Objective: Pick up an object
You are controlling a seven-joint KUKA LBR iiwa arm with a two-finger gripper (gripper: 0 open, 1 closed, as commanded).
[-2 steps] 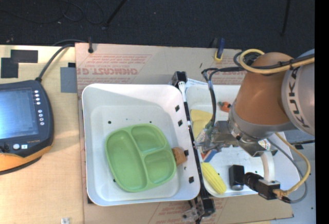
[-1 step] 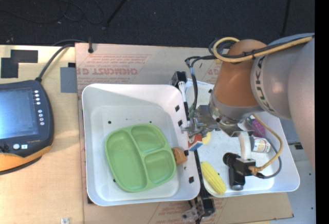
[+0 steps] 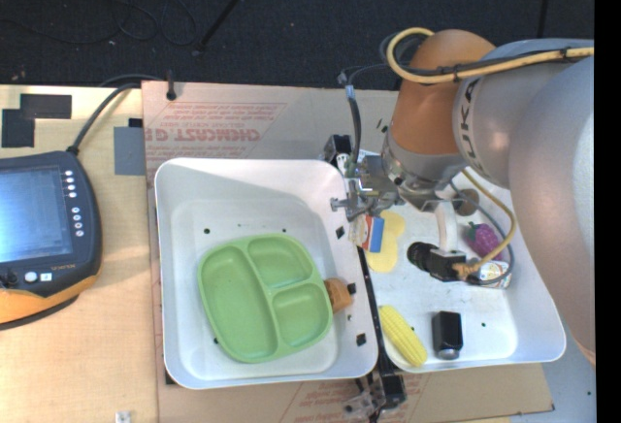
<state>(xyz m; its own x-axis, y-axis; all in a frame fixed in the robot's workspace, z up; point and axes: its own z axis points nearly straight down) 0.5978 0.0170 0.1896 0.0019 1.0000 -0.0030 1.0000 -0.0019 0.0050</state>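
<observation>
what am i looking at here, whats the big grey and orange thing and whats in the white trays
The big grey and orange thing is a robot arm. It reaches in from the right, and the metal part at its end is its gripper, the tool it grabs with. There is one picture, taken by a fixed camera above the bench, looking down at a slant.

The left bin holds a green divided plate with a small brown thing at its right edge. The right bin holds a yellow corn cob, a small black block, a purple thing and a flat yellow piece.

The gripper hangs near the wall between the bins. I can't tell whether it holds anything.
</observation>
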